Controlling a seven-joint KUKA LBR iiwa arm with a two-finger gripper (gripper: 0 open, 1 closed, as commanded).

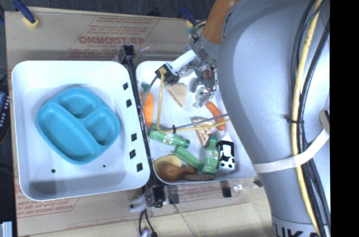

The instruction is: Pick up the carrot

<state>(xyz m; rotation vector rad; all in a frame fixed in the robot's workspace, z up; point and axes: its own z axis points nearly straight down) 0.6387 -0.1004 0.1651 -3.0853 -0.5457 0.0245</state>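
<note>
One carrot [216, 116] lies just below the claw [205, 88], slanting down-right; the claw's grip cannot be told.

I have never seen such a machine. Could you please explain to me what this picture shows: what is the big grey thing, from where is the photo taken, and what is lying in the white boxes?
The big grey thing is a robot arm with an orange band near its wrist. It reaches in from the right. The photo comes from one fixed camera above the bench, looking down at a slant.

At the arm's end is a gripper, a two-finger hand. It hangs over the right bin; I cannot tell whether it holds anything.

The left bin holds a blue divided plate. The right bin holds toy food and small items: an orange carrot near its left wall, a green bottle, a sandwich wedge, and a black-and-white cow-patterned piece.
</note>
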